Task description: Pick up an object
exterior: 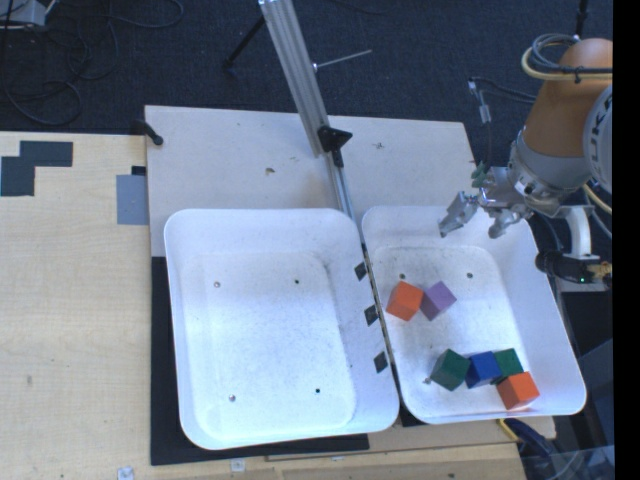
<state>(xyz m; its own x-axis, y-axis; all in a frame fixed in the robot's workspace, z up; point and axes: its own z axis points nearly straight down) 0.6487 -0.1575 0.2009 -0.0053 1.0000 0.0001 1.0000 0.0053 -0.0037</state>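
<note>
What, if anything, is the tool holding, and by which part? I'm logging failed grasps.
Nothing is held. The open tool hangs above the far rim of the right shallow white bin.

Setting, seen from above. Floor (150, 48): dark carpet across the top of the frame, with loose black cables (50, 58) at upper left. Bench top (70, 308): pale wood, left half of frame, bearing 3 grey patches (130, 198) at upper left. White board (240, 158): centre. Aluminium rail (298, 68): slanting from top centre down toward mid-frame. Lighting: even.
</note>
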